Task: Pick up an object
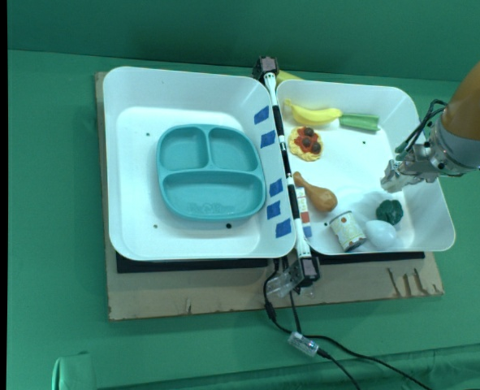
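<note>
The right bin (361,149) holds a yellow banana (313,114), a green vegetable stick (360,122), a small pizza slice (306,143), a brown chicken drumstick (316,192), a small can (348,231), a white egg (381,233) and a dark green lump (390,211). My gripper (392,182) hangs over the right side of that bin, just above the dark green lump and apart from it. Nothing shows between its fingers.
The left bin (134,136) bears a teal divided plate (209,173). A divider with blue tape marks (278,177) runs between the bins. Cables (304,344) trail off the bench's front. The arm's orange band (477,96) stands at the right edge.
</note>
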`<control>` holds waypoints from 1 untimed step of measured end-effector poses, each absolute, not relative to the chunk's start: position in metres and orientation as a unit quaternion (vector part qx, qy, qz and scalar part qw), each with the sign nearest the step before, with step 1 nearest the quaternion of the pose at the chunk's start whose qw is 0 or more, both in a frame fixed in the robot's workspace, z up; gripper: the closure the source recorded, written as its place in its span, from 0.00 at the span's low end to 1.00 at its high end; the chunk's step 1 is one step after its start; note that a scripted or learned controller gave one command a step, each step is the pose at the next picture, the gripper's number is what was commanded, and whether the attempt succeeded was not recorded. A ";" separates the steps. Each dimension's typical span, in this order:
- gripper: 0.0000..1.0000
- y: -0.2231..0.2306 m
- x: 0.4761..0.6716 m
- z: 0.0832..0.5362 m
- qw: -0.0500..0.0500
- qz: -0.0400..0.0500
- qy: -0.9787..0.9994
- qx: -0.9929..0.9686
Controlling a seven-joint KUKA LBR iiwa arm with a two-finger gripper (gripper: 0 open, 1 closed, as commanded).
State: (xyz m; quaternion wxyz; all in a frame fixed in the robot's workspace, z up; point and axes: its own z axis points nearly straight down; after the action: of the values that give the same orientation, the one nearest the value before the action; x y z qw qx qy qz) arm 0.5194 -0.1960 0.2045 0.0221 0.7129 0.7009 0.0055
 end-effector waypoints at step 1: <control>0.00 -0.196 0.519 0.204 0.022 0.006 0.701 0.713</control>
State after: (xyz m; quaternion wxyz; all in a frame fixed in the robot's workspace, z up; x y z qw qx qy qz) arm 0.5194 -0.1959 0.2045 0.0218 0.7127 0.7011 0.0055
